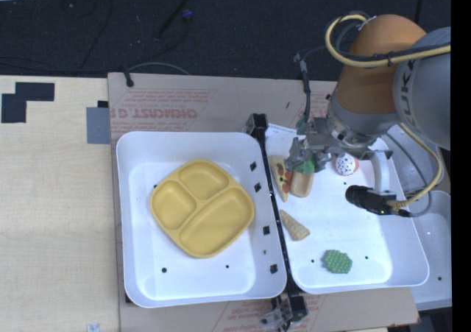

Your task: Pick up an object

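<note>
My gripper hangs low over the upper left part of the right bin. Directly beneath it stands a tan cylinder-like piece with a small green bit at its top. To the left, against the bin's wall, lies a hot-dog-like toy. The gripper's body hides where it meets these things. Just right of the gripper rests a white ball with red dots. A tan wedge lies lower down, and a green knobbly piece lies near the bin's front.
A yellow divided plate lies in the left bin. A black divider runs between the bins. The grey arm with its orange band comes in from the upper right.
</note>
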